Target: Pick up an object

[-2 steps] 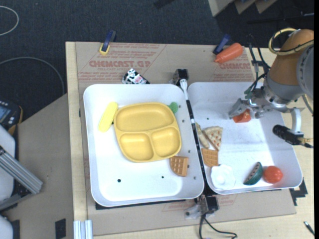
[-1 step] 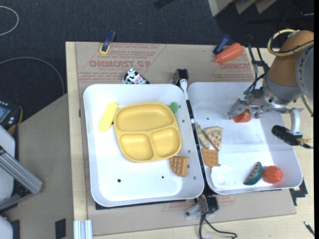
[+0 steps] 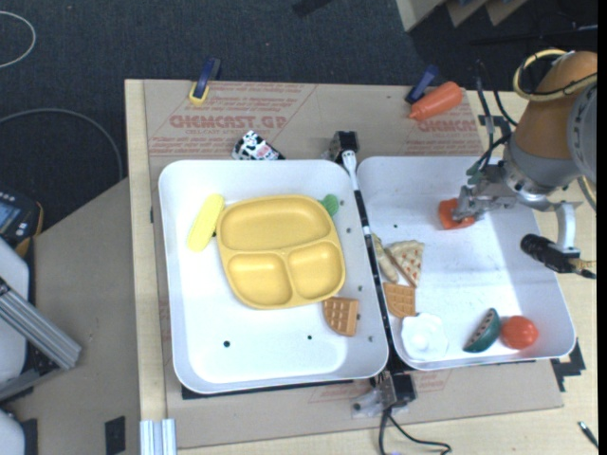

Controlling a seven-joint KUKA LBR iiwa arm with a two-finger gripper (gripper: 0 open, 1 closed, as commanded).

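Claw is down in the right bin, near its far edge, right on top of a small orange-red piece; fingers too small & blurred, can't tell if parted or clamped, or whether the piece sits between them. Arm comes in from the right, orange band above the wrist.

Right bin count: 1 orange-red piece at the claw, 1 sandwich wedge by the left wall, 1 waffle piece just below it, 1 white cup-like item, 1 watermelon slice beside 1 red tomato near the front right corner.

Left bin: 1 yellow divided plate w/ 3 compartments, 1 yellow corn cob just off its left rim, 1 green bit at its far right corner, 1 waffle piece by its near right corner.

Outside the bins, on the table: 1 orange carrot, 1 black-and-white cow-print item, clamps at the far edge. Table top is tan board w/ red print, covered in clear sheet. Floor is dark carpet w/ cables.
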